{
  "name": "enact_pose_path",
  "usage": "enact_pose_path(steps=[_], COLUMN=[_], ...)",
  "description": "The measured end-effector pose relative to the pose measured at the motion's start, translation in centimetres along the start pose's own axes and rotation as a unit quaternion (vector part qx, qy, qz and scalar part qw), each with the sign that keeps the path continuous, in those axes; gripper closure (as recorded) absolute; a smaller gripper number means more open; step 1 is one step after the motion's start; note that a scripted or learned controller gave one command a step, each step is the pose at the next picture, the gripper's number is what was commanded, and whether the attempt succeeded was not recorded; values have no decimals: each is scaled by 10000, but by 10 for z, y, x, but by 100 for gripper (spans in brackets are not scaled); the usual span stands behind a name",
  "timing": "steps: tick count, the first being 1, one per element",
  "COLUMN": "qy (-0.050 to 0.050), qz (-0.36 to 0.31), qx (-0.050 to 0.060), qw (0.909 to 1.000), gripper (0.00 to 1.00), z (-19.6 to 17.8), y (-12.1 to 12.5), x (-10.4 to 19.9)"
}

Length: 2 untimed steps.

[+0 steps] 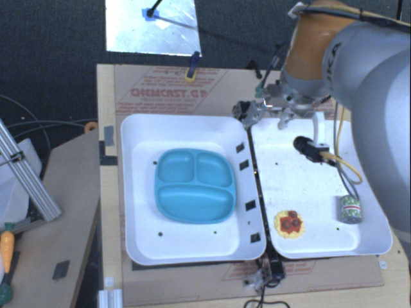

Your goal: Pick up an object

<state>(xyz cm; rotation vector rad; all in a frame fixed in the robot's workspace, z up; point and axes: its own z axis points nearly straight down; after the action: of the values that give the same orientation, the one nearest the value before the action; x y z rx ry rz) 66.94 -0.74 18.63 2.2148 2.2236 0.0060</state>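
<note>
My gripper (300, 126) hangs over the far end of the right bin (321, 246), below the orange wrist band. Its two pale fingers (282, 121) stand apart with nothing between them. Toward the near end of that bin lie a small round toy pizza (289, 224), yellow with red topping, and a short green-and-white can (350, 209) by the right wall. Both sit well in front of the gripper, untouched. A light blue divided plate (194, 186) rests in the middle of the left bin (138, 236).
A row of black clips (247, 185) marks the ridge between the two bins. A black plug with a yellow cable (314, 150) dangles from the arm over the right bin. The big grey arm (376, 88) covers the right side. Clutter lies off the bench at left.
</note>
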Motion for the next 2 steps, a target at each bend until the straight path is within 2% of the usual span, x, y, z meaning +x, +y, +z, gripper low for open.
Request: enact_pose_path(steps=[1,2], qy=[-8,9], qz=[21,-12], qx=[2,34], qw=[10000,10000], gripper=[0,0], z=[-14,-23], y=[0,-67], x=[-25,22])
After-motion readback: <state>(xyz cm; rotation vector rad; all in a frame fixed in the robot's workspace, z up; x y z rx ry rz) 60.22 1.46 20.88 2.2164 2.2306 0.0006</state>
